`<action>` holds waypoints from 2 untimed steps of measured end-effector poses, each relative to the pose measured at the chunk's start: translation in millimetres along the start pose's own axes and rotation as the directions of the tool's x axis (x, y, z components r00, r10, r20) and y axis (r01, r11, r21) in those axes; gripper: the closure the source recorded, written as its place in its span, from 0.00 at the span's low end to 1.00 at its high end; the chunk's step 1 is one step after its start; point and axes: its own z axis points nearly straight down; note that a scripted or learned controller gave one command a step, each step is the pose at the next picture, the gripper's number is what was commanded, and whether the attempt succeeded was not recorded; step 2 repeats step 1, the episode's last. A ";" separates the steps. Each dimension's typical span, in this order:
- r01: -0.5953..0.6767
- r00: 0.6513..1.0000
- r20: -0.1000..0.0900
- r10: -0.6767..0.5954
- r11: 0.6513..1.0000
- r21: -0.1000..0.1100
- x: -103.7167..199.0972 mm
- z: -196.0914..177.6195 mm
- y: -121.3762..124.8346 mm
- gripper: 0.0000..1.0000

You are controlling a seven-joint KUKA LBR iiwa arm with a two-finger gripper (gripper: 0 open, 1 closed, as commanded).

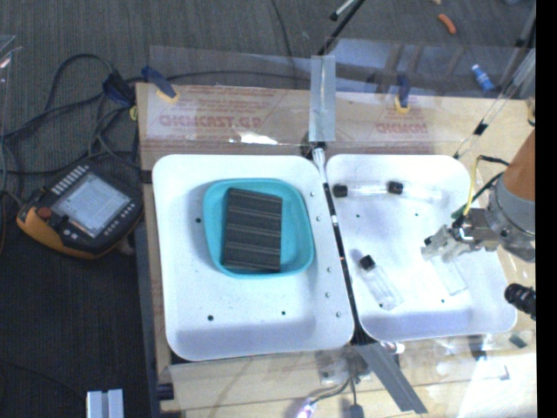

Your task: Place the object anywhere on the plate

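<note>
Claw (439, 246) position: low in the right bin (409, 316), near its right side; whether it is spread or pinching cannot be determined (fingers too blurred). Two clear vials lie in this bin, one (377, 281) toward the divider, one (387, 188) near the far wall. The teal plate (300, 233) sits in the left bin (178, 259), already carrying a dark ribbed block (252, 229). Recommended procedure: confirm a firm grip on one vial, lift clear of the divider, release over bare plate surface.
</note>
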 end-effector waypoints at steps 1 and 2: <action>0.000 1.000 0.000 0.000 1.000 0.000 0.0 0.0 0.0 0.00; 0.000 1.000 0.000 0.000 1.000 0.000 0.0 0.0 0.0 0.00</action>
